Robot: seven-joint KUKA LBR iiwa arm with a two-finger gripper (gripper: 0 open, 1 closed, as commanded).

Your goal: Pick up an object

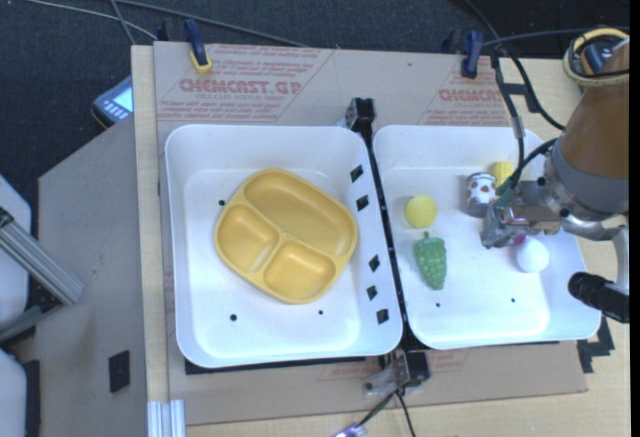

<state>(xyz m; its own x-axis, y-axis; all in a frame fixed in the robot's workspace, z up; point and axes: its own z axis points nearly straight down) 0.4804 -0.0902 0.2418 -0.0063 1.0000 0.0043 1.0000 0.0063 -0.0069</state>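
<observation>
Right bin (470, 325): green textured piece (432, 260) lies long axis running near-to-far, narrow end pointing to the far rim, just below the yellow ball (421, 211). White ball (532, 256) just right of the tool (497, 230). Tool low over the bin floor near a small white-red object (481, 189); its opening can't be made out. Yellow compartment plate (287, 235) in left bin (200, 305).

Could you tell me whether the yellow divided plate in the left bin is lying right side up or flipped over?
Right side up. The plate shows its three hollow compartments facing the camera, and it lies flat on the left bin's floor.
</observation>
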